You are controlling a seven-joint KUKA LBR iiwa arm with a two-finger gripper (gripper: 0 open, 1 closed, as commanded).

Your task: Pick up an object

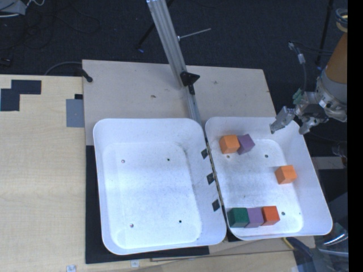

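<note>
We see the gripper (pixel 292 124) up by the far right corner of the right bin (pixel 317 200), its fingers spread apart and holding nothing. An orange block (pixel 229 144) touches a purple block (pixel 245 143) inside that bin.

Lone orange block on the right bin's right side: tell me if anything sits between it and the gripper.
Nothing visible does. The gripper hovers over the right bin's upper right rim, its fingers spread, and only bare bin floor lies between it and the lone orange block.
</note>
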